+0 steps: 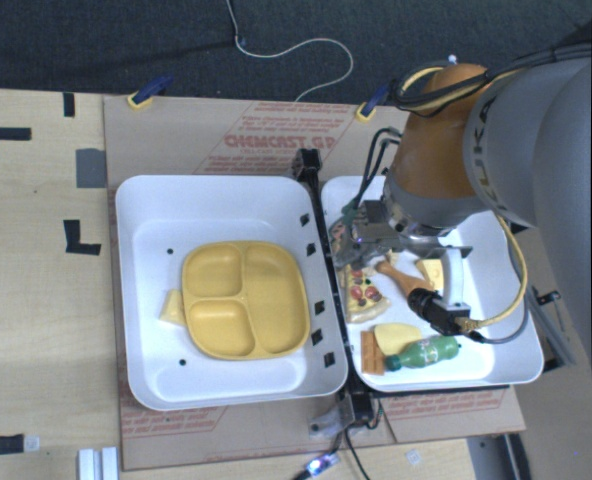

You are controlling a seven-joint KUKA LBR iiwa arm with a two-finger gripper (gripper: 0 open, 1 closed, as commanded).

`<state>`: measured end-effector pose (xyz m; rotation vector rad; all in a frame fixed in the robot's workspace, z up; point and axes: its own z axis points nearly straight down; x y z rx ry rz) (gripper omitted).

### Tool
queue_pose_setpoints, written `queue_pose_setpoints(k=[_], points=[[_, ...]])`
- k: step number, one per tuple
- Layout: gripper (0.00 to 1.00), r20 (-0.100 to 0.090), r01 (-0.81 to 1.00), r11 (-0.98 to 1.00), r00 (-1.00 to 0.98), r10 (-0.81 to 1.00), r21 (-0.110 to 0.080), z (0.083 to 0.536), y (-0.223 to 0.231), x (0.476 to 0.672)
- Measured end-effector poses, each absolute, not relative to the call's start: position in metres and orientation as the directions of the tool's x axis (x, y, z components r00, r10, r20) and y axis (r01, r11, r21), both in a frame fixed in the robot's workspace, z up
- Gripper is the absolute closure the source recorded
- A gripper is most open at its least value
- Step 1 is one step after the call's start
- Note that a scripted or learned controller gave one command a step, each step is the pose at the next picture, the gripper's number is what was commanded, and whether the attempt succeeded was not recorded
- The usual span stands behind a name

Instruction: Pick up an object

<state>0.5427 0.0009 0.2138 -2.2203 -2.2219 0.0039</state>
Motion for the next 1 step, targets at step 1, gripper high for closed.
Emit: queue_pose_setpoints(k=[1], points=[[1.00, 0.000, 1.000, 0.002, -0.002, 1.000, -0.002, 0.2178, 0.0050, 0.5502]])
